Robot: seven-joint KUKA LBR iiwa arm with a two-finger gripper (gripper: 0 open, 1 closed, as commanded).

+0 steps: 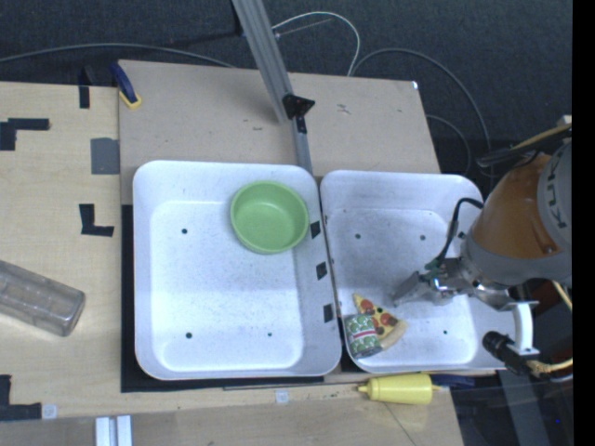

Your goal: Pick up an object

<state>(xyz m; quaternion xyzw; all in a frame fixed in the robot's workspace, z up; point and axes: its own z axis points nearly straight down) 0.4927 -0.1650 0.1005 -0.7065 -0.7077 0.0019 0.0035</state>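
A pizza-slice toy (381,316) lies in the right bin (390,203) near its front left corner, beside a small greenish packet (361,334). A green bowl (270,216) sits upright in the left bin (167,249), at its back right. My gripper (406,289) reaches in from the right and hangs low over the right bin's middle, just right of and behind the pizza slice. Its fingers look spread apart with nothing between them.
A yellow bottle (402,389) lies on the bench just outside the right bin's front edge. A clear plastic tube (35,297) rests on the bench at far left. A metal pole (265,45) slants down to the bins' shared back edge.
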